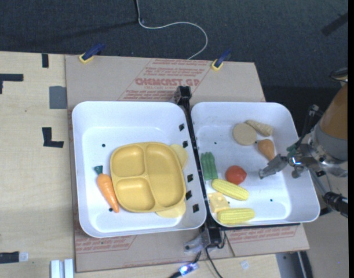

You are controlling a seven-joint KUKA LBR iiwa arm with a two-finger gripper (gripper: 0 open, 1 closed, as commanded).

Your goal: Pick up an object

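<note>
Camera view, looking down at a slant: the gripper hangs over the right bin near its right wall, its grey fingers pointing left toward the toys. Whether those fingers are spread or closed I cannot tell from this angle; nothing shows between them. Just left of the tips lies a red tomato, and just above them an orange piece, perhaps a carrot or sausage, the view being too soft to say. Further up sit a round tan disc and a pale ridged piece, touching each other. A green vegetable lies along the bin's left wall. Below the tomato rests a yellow corn cob, with a second corn cob near the front wall and a pale yellow block between them.

The left bin holds a yellow divided plate in its middle, with a carrot just beside the plate's left edge. Both bins rest on a cardboard sheet on the bench, held by two clamps at its far edge. A white cable loops across the dark floor beyond.
</note>
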